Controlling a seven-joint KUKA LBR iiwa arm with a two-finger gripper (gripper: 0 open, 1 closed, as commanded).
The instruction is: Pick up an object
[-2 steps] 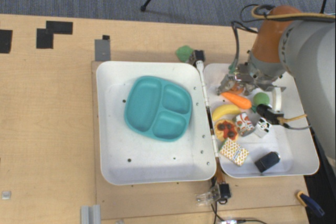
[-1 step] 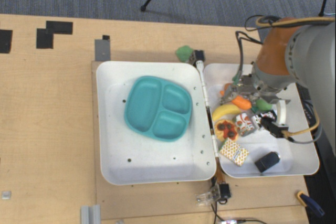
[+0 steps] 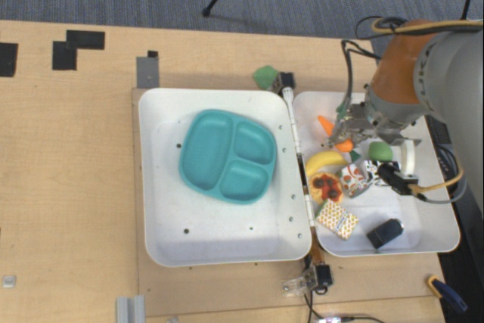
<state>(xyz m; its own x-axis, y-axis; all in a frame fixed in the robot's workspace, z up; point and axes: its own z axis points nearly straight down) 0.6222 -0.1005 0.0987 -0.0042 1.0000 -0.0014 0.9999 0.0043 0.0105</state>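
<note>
The right bin (image 3: pixel 435 234) holds a jumble of small things. Among them are an orange carrot (image 3: pixel 325 124), a yellow banana (image 3: pixel 325 161), a red and orange piece (image 3: pixel 327 186), a checkered packet (image 3: pixel 336 218), a green piece (image 3: pixel 380 150) and a black block (image 3: pixel 385 232). My gripper (image 3: pixel 350 134) hangs low over the back of this bin, just right of the carrot and above the banana. A small orange bit (image 3: pixel 344 146) lies right at its tip, but I cannot tell whether it is held.
A teal divided plate (image 3: pixel 227 155) lies in the left bin (image 3: pixel 166 238). A green round thing (image 3: pixel 265 76) sits on the bench behind the bins. The grey arm with its orange band (image 3: pixel 397 68) covers the right bin's back right corner.
</note>
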